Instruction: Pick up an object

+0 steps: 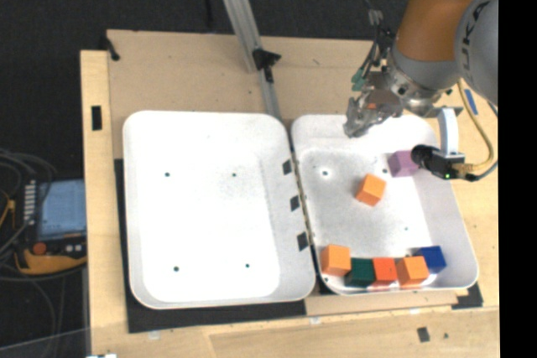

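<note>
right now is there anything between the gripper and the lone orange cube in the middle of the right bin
No. In the camera view, bare white bin floor lies between the gripper and the orange cube. The purple block sits off to the side.

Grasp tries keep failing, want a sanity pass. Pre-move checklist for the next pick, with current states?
1. Gripper free of load: ok, nothing shows between its tips.
2. Finger opening wide enough for a block: cannot tell, tips too small and blurred.
3. Isolated target available: ok, the orange cube lies alone mid right bin, apart from the others.
4. Gripper above target: not ok, it hangs over the bin's far edge, well short of the cube.
5. Purple block reachable: cannot tell, it sits close against the arm's black fitting.
6. Near-wall row (orange, green, blue blocks) graspable: not ok, packed tight against the wall.
</note>
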Controlling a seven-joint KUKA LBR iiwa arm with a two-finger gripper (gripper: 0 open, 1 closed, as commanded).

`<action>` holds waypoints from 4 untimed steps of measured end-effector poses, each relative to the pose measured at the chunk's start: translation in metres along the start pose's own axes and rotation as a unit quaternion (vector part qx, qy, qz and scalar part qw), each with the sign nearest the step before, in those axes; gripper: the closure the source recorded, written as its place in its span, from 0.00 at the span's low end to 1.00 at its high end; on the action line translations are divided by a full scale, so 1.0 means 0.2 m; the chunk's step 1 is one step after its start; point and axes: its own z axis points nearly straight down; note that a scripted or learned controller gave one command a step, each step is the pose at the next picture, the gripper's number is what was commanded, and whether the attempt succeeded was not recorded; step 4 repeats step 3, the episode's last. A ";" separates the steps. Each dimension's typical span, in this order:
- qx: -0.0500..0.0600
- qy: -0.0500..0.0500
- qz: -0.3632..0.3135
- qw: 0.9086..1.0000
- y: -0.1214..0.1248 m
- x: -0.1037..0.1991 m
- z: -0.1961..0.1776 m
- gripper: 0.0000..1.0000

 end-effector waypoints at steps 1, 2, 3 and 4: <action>0.000 0.001 -0.001 1.000 -0.12 0.27 0.00 1.00; 0.001 0.000 0.000 1.000 -0.24 0.49 0.09 1.00; 0.000 0.001 -0.001 1.000 -0.35 0.76 0.13 1.00; 0.000 0.001 -0.001 1.000 -0.35 0.76 0.13 1.00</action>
